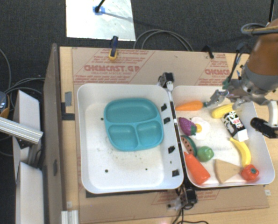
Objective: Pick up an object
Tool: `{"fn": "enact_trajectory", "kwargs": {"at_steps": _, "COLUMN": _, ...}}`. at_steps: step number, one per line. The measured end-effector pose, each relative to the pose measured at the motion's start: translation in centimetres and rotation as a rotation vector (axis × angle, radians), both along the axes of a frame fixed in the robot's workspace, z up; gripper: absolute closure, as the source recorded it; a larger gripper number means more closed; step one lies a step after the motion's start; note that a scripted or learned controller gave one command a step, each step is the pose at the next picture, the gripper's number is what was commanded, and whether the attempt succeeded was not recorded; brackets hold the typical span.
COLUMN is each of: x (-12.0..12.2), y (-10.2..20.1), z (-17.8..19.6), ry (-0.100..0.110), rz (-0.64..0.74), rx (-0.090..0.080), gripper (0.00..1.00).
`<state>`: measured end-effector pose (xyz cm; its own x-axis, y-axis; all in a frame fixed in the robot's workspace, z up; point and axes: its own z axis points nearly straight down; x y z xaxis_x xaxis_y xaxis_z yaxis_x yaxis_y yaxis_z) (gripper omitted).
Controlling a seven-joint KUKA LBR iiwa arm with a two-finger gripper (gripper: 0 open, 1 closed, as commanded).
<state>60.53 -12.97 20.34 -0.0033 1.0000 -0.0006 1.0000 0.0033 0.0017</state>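
White plastic forms the two shallow bins on the counter (64, 139). The left bin (89, 171) carries a teal divided tray (133, 124) lying flat near its middle. The right bin (265, 164) is crowded with toy food: an orange carrot (189, 106) lies along the far edge, and to its right a short yellow banana piece (221, 111) sits at the far end of the bin. Just right of that piece and nearer is a black-and-white milk carton (234, 125), and a longer yellow banana (243, 151) curves toward the near right. A red tomato (250, 172) rests in the near right corner, beside a tan wedge (225, 171). A second, larger carrot (196, 168) lies near the divider, with a green pepper (205, 153) just beyond it and a purple eggplant (186, 125) and a fried egg (200, 126) farther back. The arm (265, 59) reaches in from the right, and its hand (223, 97) hangs over the far end of the right bin, right above the banana piece; whether it is released or clenched cannot be told, and nothing is visibly caught in it.
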Motion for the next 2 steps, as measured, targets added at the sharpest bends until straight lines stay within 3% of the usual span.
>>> {"fn": "enact_trajectory", "kwargs": {"at_steps": 1, "x": -5.0, "y": 2.2, "z": -9.6, "ry": 0.01, "rz": -0.002, "rx": 0.004, "gripper": 0.0}}
{"fn": "enact_trajectory", "kwargs": {"at_steps": 2, "x": -12.1, "y": 3.2, "z": -9.9, "ry": 0.001, "rz": -0.006, "rx": 0.0, "gripper": 0.0}}
